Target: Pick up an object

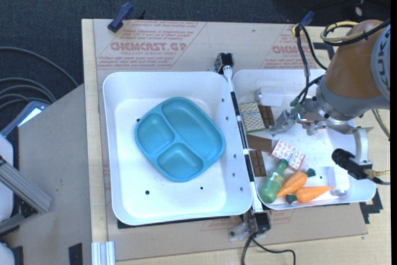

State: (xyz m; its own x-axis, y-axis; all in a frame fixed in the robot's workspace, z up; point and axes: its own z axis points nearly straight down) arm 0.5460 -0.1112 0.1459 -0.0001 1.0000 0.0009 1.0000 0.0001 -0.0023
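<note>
You see the gripper right of centre, over the upper half of the right bin, tip angled toward lower left; you can't tell if it's apart or together. Just left of it lie a brown bar and a checked packet, side by side; below it a brown card and a pink packet, near the gripper, contact unclear. Further down, at the bin's lower edge, a green bottle lies tilted, touching a carrot; a second carrot just beside that; a white block at lower right. The left bin mid-frame holds a blue plate with three compartments, well apart from the gripper; a blue clamp sits upper left on the board.
</note>
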